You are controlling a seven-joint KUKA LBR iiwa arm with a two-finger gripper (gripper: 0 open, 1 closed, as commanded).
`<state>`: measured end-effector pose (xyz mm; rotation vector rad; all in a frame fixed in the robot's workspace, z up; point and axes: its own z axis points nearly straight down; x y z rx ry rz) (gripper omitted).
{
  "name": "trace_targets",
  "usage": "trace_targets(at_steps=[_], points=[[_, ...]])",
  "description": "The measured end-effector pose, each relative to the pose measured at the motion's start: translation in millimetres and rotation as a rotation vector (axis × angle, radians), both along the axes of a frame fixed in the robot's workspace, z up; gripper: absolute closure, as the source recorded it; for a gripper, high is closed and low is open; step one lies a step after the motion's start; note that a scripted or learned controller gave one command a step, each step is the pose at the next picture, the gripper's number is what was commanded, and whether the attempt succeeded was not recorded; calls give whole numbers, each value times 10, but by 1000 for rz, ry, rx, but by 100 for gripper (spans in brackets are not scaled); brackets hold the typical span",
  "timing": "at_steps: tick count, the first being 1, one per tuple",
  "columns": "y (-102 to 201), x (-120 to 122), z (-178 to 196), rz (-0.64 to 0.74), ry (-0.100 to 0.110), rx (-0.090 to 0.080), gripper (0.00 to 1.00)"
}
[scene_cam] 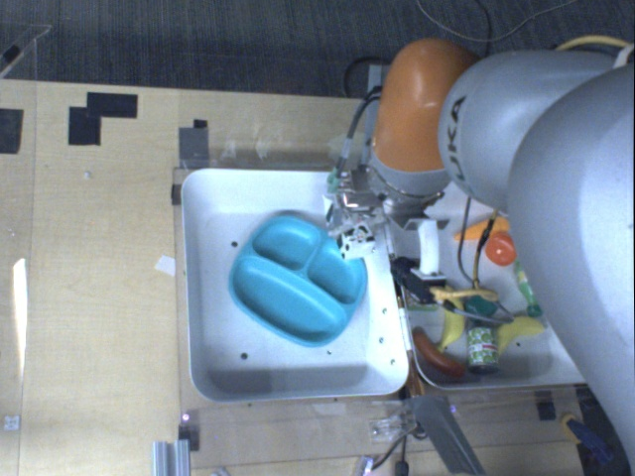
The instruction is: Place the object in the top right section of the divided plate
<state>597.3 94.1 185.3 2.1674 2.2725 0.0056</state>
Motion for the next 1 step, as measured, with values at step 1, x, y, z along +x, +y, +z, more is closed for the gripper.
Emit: trace_targets(at_steps=[1], points=[[-4,1,2,-1,0,0,0]])
